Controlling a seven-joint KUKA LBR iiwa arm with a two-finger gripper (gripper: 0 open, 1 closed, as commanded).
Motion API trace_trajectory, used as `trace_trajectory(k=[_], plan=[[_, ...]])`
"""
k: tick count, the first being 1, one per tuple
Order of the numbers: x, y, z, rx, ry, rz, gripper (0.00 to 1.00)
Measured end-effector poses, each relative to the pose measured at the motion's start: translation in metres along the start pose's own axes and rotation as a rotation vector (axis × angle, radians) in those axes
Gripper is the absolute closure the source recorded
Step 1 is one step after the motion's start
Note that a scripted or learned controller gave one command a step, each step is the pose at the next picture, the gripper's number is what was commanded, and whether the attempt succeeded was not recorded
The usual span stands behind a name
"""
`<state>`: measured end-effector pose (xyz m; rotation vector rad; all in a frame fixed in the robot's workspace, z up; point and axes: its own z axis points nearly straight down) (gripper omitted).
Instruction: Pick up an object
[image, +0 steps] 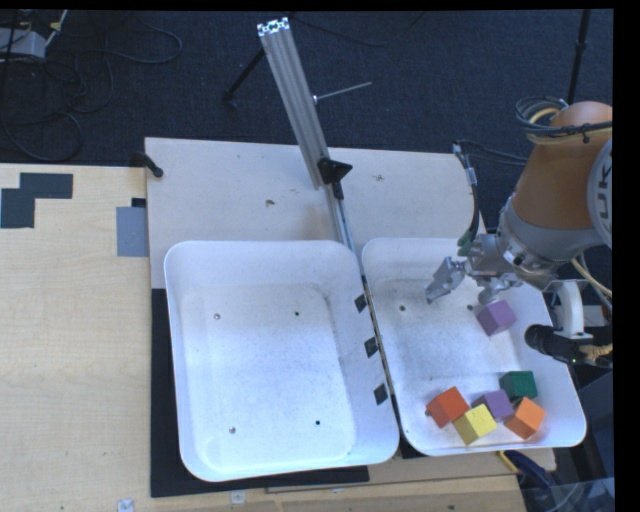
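Observation:
My gripper (466, 290) hangs over the back part of the right bin (420, 340), open, with its two fingers spread wide and nothing between them. A purple cube (495, 317) lies just in front of the right finger, close to it but outside the gap. Near the bin's front right corner sits a cluster of blocks: an orange cube (447, 405), a yellow cube (475, 423), a second purple cube (497, 404), a green cube (518, 384) and another orange cube (526, 417).
The left bin (200, 290) lies beside the right one, with black clips along the shared rim (368, 320). A slanted aluminium bar (300, 110) rises behind the bins. The arm's orange band (565, 180) is at the right.

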<state>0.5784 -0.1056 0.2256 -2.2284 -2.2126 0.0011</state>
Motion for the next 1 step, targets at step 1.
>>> trace_trajectory(k=[1], plan=[[-0.0597,-0.0025,0.1037,0.009,0.000,-0.003,0.00]])
